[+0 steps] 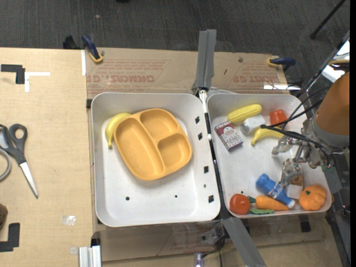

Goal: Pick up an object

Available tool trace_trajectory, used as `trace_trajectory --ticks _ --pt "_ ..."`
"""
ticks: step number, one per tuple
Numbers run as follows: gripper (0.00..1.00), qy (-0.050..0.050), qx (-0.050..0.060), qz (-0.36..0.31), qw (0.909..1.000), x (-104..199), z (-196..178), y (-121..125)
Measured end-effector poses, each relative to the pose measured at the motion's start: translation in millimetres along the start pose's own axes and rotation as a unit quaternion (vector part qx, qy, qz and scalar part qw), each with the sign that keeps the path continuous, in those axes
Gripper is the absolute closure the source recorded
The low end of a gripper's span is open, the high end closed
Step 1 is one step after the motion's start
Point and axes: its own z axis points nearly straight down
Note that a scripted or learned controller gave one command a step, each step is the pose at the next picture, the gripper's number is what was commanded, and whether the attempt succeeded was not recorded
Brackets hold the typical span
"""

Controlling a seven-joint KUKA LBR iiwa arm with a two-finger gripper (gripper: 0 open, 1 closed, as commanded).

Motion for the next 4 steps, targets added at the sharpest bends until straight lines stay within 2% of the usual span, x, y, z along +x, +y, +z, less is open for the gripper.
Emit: trace_trajectory --ticks 1,2,3,4 --pt "0.00 -0.006 0.002 -0.106 0.9943 55.2 -2.8 62.2" --pt "0.00 -0.001 0.000 -0.025 0.9997 -33.7 0.1 89.2" --pt "0.00 0.001 0.000 0.032 0.9995 -14.7 0.7 119.9" --pt "0.00 -0.016 0.001 0.027 0.9995 56.9 -6.3 112.3"
